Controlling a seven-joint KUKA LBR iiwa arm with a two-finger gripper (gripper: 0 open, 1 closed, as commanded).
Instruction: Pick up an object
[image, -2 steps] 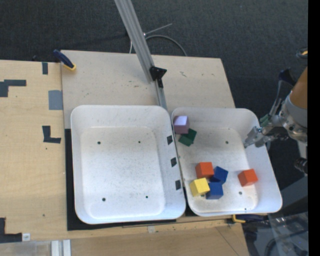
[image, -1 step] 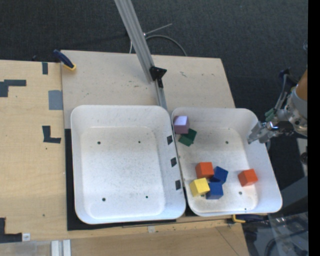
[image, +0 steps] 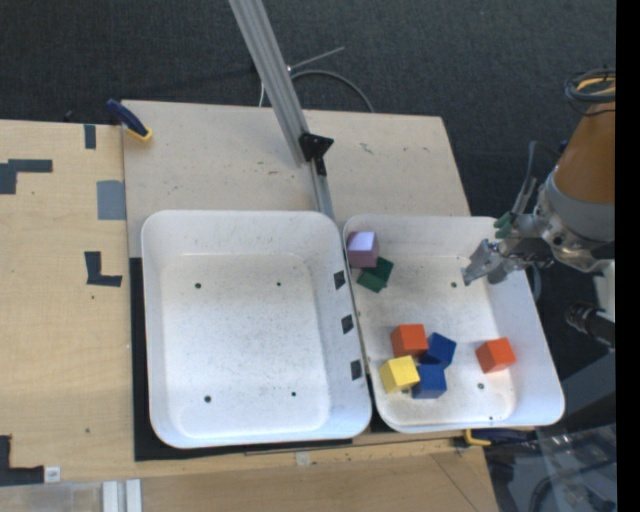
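Several small blocks lie in the right bin (image: 470, 405). A lilac block (image: 361, 246) and a green block (image: 376, 275) sit close together near its back left corner. An orange block (image: 407, 339), two blue blocks (image: 437, 350) (image: 430, 379) and a yellow block (image: 399, 374) cluster near the front. A separate orange block (image: 495, 354) lies toward the right wall. My gripper (image: 483, 266) hangs over the bin's right side, behind that lone orange block, with nothing seen between its fingers.
The left bin (image: 240, 330) stands beside the right one. A slanted metal pole (image: 285, 95) crosses the bench top behind the bins. A blue and yellow tool (image: 130, 120) lies at the bench's far left corner.
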